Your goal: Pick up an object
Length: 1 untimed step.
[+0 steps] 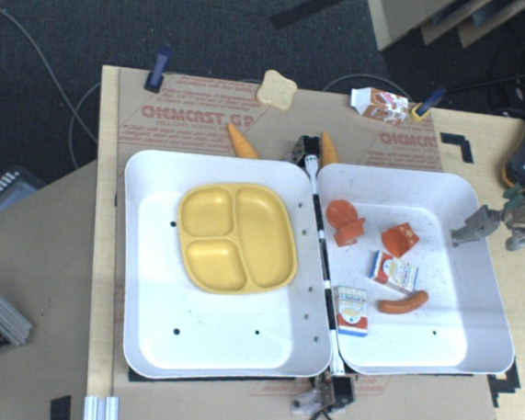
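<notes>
The right bin (483,338) holds a red tomato-like piece (343,220), a red block (399,239), a small white and red carton (393,272) and a sausage (403,303). A second small carton (352,310) lies against the divider between the bins. My gripper (496,233) hangs over the right bin's right rim, well to the right of the red block. Its two grey fingers (471,230) stand apart with nothing between them.
The left bin (146,318) carries a yellow divided plate (238,237). Behind the bins on the cardboard lie a bread slice (276,89), a little milk carton (380,103), two carrot pieces (241,141) and a blue clip (156,68).
</notes>
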Tool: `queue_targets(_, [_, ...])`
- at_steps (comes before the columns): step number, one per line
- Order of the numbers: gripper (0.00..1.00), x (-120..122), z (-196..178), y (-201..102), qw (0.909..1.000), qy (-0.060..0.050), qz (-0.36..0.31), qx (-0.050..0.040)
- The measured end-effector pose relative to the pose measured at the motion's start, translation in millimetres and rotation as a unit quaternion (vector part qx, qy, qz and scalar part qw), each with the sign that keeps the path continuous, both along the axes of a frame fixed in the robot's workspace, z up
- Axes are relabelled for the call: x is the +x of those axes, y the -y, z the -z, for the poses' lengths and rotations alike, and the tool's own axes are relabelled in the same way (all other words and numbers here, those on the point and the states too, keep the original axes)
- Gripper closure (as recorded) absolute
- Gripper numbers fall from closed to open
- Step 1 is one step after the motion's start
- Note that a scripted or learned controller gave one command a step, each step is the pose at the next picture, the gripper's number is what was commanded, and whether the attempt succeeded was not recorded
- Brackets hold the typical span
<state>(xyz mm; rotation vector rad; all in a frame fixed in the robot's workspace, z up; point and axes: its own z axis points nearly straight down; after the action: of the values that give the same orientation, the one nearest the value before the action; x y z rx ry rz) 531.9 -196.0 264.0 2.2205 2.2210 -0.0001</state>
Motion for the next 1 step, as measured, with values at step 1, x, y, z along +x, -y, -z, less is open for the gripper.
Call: queue_targets(1, [0.0,18.3,97.6,-28.9,1.0,-0.001,0.0,0.0007])
